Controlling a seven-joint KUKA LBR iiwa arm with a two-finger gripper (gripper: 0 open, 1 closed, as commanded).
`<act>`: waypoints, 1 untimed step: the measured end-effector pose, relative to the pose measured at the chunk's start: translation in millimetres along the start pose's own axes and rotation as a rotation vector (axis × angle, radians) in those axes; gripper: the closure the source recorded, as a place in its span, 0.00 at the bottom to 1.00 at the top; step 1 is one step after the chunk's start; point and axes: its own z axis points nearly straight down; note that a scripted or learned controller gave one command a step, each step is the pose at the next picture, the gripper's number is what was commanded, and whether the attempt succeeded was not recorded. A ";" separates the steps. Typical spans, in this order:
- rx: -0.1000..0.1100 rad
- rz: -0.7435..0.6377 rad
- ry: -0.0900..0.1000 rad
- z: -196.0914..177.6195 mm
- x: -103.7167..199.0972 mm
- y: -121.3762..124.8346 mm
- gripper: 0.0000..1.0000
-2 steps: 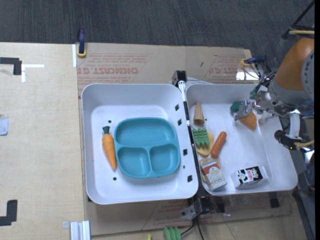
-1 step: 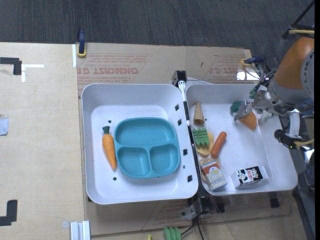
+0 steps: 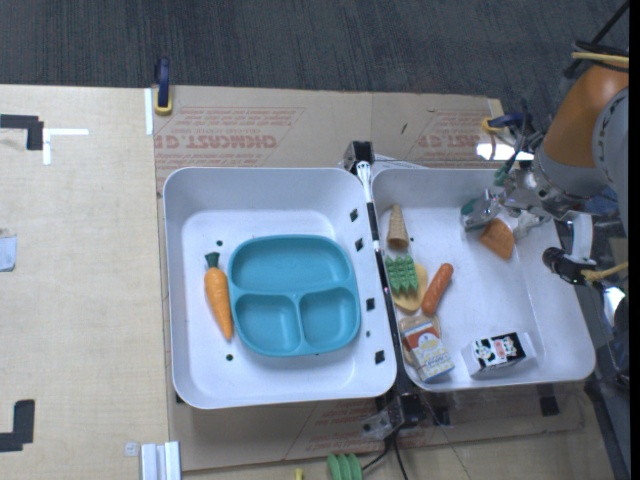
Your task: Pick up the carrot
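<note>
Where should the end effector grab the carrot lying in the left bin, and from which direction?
Probably at the thick orange middle of the carrot, coming straight down from above. It lies flat on the bin floor, green top toward the far wall, right beside the blue tray, so the fingers should close across its width, with one slipping between carrot and tray.

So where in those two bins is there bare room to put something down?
Right bin: bare floor between the sausage and the milk carton; crowded along its left wall. Left bin: the blue tray and carrot leave margins.
</note>
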 end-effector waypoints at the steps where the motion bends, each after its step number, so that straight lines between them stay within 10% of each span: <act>1: -0.003 0.220 0.010 -1.6 0.2 -3.7 0.00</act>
